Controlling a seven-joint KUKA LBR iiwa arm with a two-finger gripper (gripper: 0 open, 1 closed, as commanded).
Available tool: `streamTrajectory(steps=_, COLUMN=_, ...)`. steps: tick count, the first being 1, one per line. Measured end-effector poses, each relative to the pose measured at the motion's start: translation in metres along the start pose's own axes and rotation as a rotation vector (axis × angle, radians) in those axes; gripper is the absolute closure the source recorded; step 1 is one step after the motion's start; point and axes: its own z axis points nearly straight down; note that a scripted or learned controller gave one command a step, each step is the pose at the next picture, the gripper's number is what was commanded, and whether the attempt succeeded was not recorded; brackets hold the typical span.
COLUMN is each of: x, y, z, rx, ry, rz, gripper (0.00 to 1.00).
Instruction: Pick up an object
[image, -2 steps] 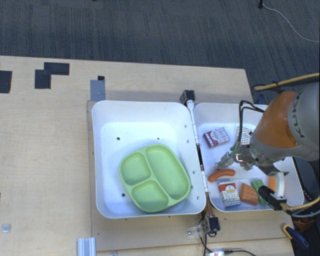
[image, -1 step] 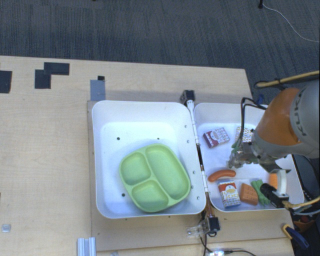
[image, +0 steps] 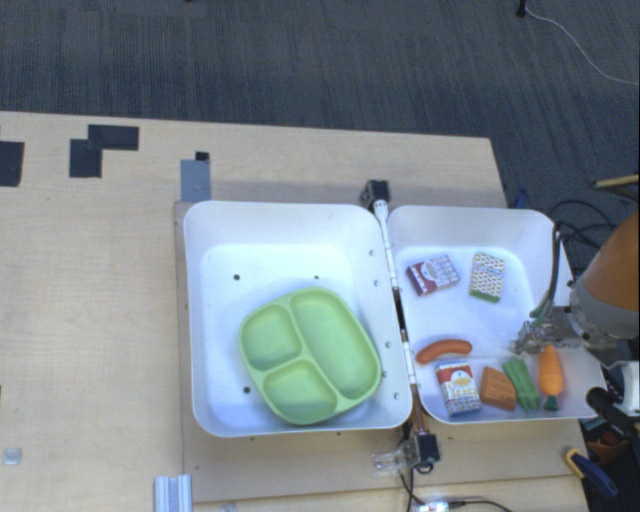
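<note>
From above, two white bins sit side by side on the pale wooden bench (image: 90, 300), their inner rims touching along a central seam. The left bin (image: 215, 260) has bare floor along its back wall and in its far corners. A green divided plate (image: 310, 355) with three compartments fills the near middle, tilted a little, with nothing lying in any of its compartments.

The right bin (image: 465, 235) is busier. At the back, a small red-and-white packet (image: 432, 274) lies beside a green-and-white patterned box (image: 488, 276), with open white floor between them and the front row. Nearer the front there's a red sausage (image: 443, 350), long axis running roughly left to right. Below it is a red carton (image: 458, 388), then an orange wedge (image: 497, 389), a green pod (image: 522, 384) and an orange carrot (image: 551, 369), the last two pointing front to back, close together by the right wall.

The arm comes in over that right rim, and the gripper (image: 535, 337) hangs just above the carrot and pod. Nothing is visibly caught in it, and whether it is spread or closed I cannot tell.
</note>
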Motion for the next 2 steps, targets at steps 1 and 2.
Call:
streamTrajectory(steps=1, x=0.0448, y=0.0549, z=-0.0776, rx=0.005, ry=0.005, rz=-0.003, gripper=1.00)
streamTrajectory(steps=2, x=0.0443, y=0.0542, z=-0.0770, rx=0.006, ry=0.005, rz=-0.003, gripper=0.00)
